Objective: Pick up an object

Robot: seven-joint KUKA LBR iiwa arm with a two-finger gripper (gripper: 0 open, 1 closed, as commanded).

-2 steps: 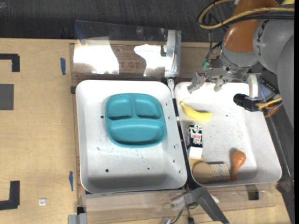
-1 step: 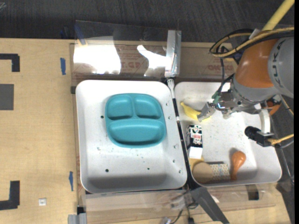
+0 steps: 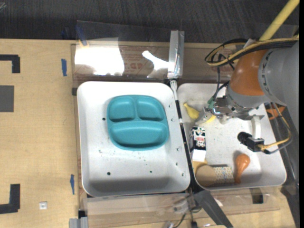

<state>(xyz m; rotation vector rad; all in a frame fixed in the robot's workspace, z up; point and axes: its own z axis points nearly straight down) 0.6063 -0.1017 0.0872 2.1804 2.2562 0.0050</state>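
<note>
We see the tool point(image 3: 214, 112) low in the right bin point(image 3: 275, 167) beside a yellow banana-like piece point(image 3: 191, 111), its tips hidden under the wrist so we cannot tell its state, while the arm point(image 3: 266, 75) is cut off at right.

One fixed camera looks steeply down at a slight slant from above the table point(image 3: 33, 127), far enough to take in both white bins, the left bin point(image 3: 90, 165) near centre, the right bin point(image 3: 273, 167) toward the right edge, where the arm point(image 3: 266, 75) enters.
</note>
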